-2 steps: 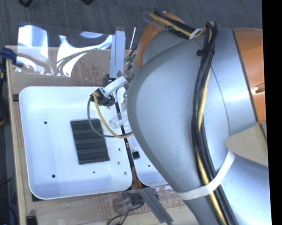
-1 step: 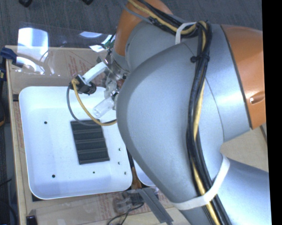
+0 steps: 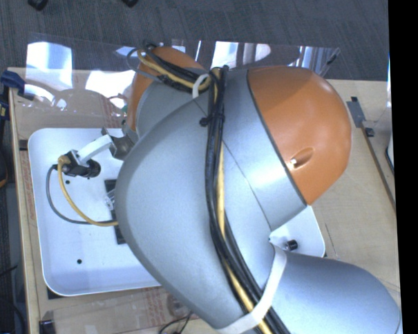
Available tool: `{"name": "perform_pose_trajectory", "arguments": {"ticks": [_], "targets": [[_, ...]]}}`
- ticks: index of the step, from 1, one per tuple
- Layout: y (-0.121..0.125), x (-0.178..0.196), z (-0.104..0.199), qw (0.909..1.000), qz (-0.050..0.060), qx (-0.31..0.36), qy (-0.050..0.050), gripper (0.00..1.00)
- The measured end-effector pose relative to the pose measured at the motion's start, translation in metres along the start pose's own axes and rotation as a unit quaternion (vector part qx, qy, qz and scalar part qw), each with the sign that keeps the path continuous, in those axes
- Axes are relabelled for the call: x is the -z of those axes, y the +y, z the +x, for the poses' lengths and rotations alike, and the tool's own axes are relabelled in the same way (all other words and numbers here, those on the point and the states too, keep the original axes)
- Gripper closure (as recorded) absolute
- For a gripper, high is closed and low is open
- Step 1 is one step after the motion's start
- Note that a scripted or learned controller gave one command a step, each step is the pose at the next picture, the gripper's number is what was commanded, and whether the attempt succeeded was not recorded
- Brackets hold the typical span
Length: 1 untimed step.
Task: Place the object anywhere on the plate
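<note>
Wooden bench (image 3: pixel 375 162) under a white bin (image 3: pixel 52 225), mostly blocked by the grey arm (image 3: pixel 197 219); progress toward any plate impossible to judge, finger state likewise.

— Where does the object lie?

— Hard to say for certain. The likeliest thing is a dark piece (image 3: pixel 119 233), flat-looking, left of the frame's centre, on the white floor of the left bin (image 3: pixel 41 205). The arm (image 3: pixel 217 197) covers its right side, so its shape cannot be told.

— Anything near it?

— A pale bit (image 3: pixel 111 196) just above it, also cut off by the arm. A tiny black speck (image 3: pixel 79 260) sits at lower left, well apart from both.

— And the plate?

— I cannot tell where it lies; the arm covers the middle and right of the frame.
</note>
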<state>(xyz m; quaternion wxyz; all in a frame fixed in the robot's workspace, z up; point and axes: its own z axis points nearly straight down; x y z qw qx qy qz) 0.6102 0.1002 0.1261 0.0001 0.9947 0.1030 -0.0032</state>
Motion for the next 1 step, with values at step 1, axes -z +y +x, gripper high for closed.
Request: {"name": "perform_pose_trajectory", "arguments": {"ticks": [1], "targets": [[-0.0408, 0.0235, 0.0346, 0.9880, 0.001, 0.155, 0.000, 1.00]]}}
